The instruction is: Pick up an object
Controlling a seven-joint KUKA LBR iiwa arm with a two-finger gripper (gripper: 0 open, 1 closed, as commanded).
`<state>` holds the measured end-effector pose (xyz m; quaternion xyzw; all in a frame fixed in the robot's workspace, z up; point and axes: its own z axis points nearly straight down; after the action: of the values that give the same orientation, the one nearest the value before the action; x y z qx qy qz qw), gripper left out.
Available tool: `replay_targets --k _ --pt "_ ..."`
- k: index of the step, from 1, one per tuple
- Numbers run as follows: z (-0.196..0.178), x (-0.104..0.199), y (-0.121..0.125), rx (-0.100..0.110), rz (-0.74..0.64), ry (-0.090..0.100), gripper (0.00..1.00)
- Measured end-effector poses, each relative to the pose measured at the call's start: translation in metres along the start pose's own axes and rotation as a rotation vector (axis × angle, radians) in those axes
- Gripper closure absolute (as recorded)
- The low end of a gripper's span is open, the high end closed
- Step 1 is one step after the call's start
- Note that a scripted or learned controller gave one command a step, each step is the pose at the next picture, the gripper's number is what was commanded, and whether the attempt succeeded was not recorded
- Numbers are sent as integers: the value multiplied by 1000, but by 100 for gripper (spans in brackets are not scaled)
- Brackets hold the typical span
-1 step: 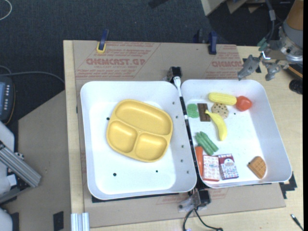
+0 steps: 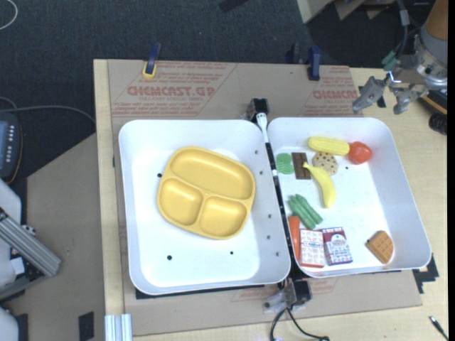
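Note:
The right bin (image 2: 398, 183) holds several toy foods: a corn cob (image 2: 328, 145), a red tomato (image 2: 360, 152), a cookie (image 2: 324, 162), a brown chocolate bar (image 2: 300, 165), a banana (image 2: 323, 185), green beans (image 2: 306, 210), an orange carrot (image 2: 294, 231), two red-and-white cartons (image 2: 324, 248) and a waffle (image 2: 380, 246). My gripper (image 2: 384, 96) hangs beyond the far right corner of this bin, over the bench. Its fingers are spread open with nothing between them, and it is well apart from all the objects.
The left bin (image 2: 138, 212) carries a yellow divided plate (image 2: 206, 190). A green round piece (image 2: 284, 163) lies by the divider between the bins. Clamps (image 2: 150, 66) sit on the cardboard's far edge. Cables run near the front edge (image 2: 291, 304).

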<state>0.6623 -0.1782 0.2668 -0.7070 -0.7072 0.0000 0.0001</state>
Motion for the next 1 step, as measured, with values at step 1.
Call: replay_targets --k 1 --pt "44 -3 -4 5 1 1 0"
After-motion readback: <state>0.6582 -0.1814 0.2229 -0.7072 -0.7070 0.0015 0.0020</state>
